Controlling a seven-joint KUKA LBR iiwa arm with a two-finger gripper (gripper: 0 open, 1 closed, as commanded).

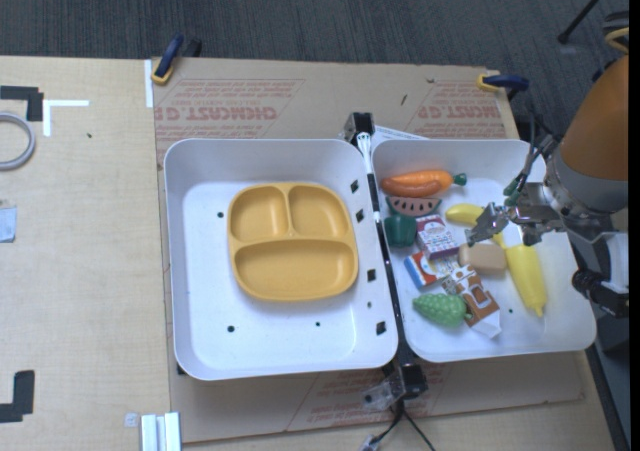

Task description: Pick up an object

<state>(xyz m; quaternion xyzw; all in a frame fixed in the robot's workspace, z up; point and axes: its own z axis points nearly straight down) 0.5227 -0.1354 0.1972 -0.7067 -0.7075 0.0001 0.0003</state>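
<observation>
A: What do you see nearest to you, at the front edge of the tabletop [80, 269]?

B: You see the front rims of two shallow white plastic bins. In the right bin [560, 334], closest to the front, a bumpy green toy vegetable [439, 308] lies beside a small brown and white printed packet [478, 301]. The two touch each other.

A: And a little further in?

B: You find a long yellow toy corn cob [527, 276] on the right side, and a beige block [485, 258] just left of it. A red and white printed card [435, 239] lies near the bin's left wall, with a dark green round piece [400, 230] beside it.

A: Where is the gripper?

B: The gripper [497, 220] hangs over the middle of the right bin, just above the beige block and next to a small yellow toy [464, 213]. You cannot tell if its fingers are open or closed; they are too small and dark. Nothing is visibly held between them.

A: What is at the far side?

B: An orange toy carrot with a green end [418, 182] lies near the back wall, above a slice-shaped toy with a pink band [413, 204].

A: And the left bin [190, 239]?

B: It carries a yellow plastic plate with three compartments [293, 240], lying flat in the middle.
</observation>
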